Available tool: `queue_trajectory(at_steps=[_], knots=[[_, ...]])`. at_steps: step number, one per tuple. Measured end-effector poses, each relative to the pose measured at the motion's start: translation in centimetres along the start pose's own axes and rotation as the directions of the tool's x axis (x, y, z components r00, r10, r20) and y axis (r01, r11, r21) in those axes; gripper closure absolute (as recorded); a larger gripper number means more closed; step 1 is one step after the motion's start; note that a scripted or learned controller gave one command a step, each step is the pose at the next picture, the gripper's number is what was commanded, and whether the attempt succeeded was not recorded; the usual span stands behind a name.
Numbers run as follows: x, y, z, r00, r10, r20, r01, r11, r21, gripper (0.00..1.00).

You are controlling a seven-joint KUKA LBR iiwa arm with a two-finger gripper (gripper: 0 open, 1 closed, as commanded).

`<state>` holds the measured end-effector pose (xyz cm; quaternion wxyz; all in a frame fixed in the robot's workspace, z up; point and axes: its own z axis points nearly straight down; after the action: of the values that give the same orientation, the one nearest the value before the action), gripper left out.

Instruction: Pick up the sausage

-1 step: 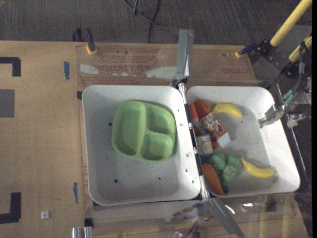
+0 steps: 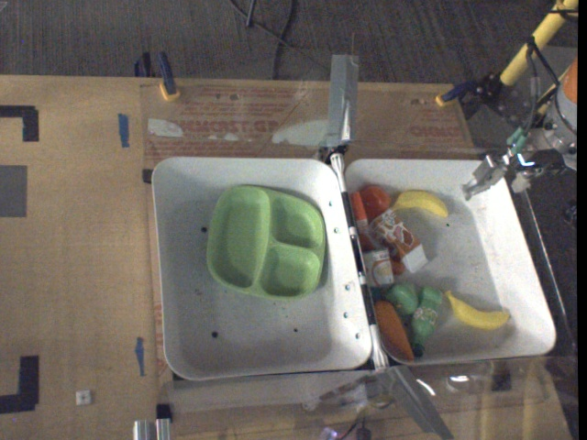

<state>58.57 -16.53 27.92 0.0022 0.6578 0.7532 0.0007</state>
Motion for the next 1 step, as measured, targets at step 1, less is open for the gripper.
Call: queue_trajectory(at_steps=[1], knots=[[9.39,0.76,9.47,1.000,-0.019,-0.002,0.019,1.000,0.003,0.00]])
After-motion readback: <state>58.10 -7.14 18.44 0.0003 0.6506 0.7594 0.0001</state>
